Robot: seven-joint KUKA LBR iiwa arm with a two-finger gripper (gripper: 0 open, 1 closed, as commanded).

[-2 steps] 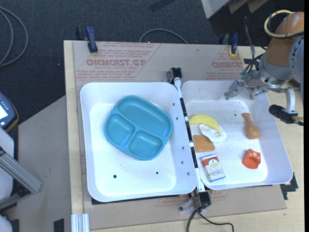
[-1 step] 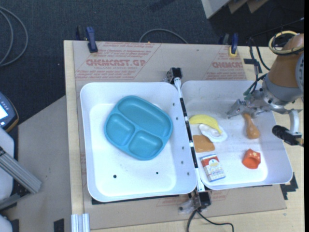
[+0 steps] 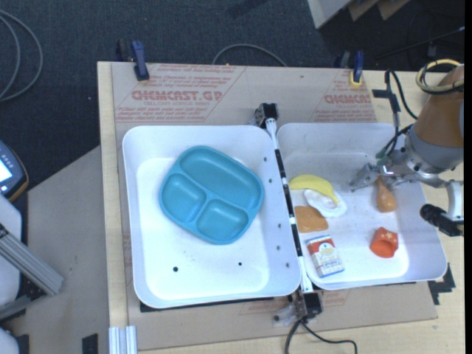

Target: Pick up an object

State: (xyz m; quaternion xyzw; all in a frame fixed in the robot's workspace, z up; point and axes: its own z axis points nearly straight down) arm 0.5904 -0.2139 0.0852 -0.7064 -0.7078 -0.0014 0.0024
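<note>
Camera view: two white bins are seen side by side on a cardboard-covered bench. The left bin is taken up by a blue sectioned plate, placed towards its far right part, near the divider rim. In the right bin a yellow banana is laid on a white item by the left edge, with a tan bread-like piece just below it and a small carton with red and white print near the front left corner. A red-orange item is found towards the front right, well apart from the carton. A brown pear-like item is placed near the far right part.

The gripper is positioned low over the far right area, just beside the brown item; the finger spread cannot be told, and nothing is seen held. The arm is cut off at the frame's right.

Red print on the cardboard is read as "CHEMCAST" twice, along the far edge; smaller lines are illegible. Carton text is too small to be read. Blue clamps are fixed at the bench's far edge. Cables are seen on the dark floor.
</note>
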